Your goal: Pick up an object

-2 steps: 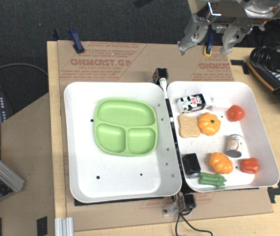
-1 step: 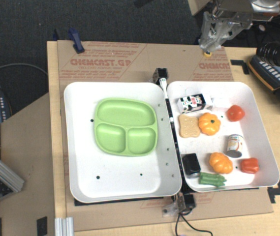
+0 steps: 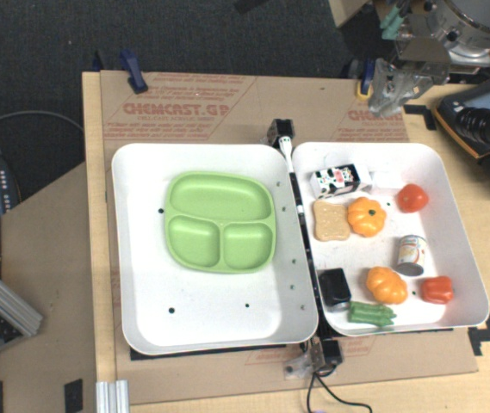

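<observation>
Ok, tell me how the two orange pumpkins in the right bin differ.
The upper pumpkin sits mid-bin, touching the toast slice; the lower pumpkin sits nearer the front edge, just above the green vegetable. The upper one shows a green stem on top; the lower one's stem is hard to make out. Both are small, round, orange and ribbed.

The bench (image 3: 46,256) carries a brown printed board (image 3: 227,101); two white bins, left (image 3: 141,308) and right (image 3: 460,256), rest on it side by side.

Arm (image 3: 473,7) cut off, fingers perhaps blurred
</observation>
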`<control>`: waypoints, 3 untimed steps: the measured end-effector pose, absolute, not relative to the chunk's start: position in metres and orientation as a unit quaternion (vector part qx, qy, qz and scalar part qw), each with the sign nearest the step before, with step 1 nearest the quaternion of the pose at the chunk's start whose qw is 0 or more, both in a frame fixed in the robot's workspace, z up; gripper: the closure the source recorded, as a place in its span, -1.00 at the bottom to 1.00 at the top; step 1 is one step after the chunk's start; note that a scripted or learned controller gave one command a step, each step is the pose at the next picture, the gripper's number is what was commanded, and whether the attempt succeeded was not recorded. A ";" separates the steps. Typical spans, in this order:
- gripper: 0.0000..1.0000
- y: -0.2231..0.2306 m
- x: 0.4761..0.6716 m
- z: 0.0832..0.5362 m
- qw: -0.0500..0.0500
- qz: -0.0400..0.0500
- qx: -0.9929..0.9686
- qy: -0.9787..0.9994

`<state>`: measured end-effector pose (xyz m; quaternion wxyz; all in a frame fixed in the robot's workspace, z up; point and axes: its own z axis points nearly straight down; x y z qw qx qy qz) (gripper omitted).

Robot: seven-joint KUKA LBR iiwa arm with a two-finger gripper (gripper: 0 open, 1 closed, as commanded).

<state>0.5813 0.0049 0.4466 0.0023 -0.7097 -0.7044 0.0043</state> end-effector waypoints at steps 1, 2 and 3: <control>1.00 0.131 0.525 0.486 0.000 -0.004 -0.702 -0.713; 1.00 0.207 0.495 0.324 0.005 0.008 -0.704 -0.710; 1.00 0.174 0.512 0.481 -0.005 -0.009 -0.708 -0.706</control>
